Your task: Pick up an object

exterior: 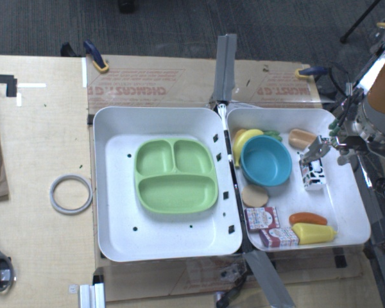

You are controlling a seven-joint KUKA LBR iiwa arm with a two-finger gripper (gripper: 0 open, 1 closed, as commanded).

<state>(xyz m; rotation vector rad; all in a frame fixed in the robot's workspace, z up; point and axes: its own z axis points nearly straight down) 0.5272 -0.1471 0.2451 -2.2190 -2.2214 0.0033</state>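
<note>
lying nearest the camera in the right white bin (pixel 354 231), a yellow corn-shaped toy (pixel 315 234) is seen, its long axis set across the bin, with one orange carrot-like piece (pixel 308 219) touching it just behind and two pink printed cartons (pixel 269 227) just beside it on the left. one tan round disc (pixel 255 197) is found farther back, then one blue plastic bowl (pixel 266 160), which hides part of a yellow banana-like toy (pixel 246 138). a small black-and-white carton (pixel 314 172) stands upright directly beneath the gripper (pixel 319 147); how far the pincer is parted cannot be told. one peach oval piece (pixel 301 138) lies beyond. one green divided plate (pixel 176 176) occupies the left white bin (pixel 109 191).
</note>
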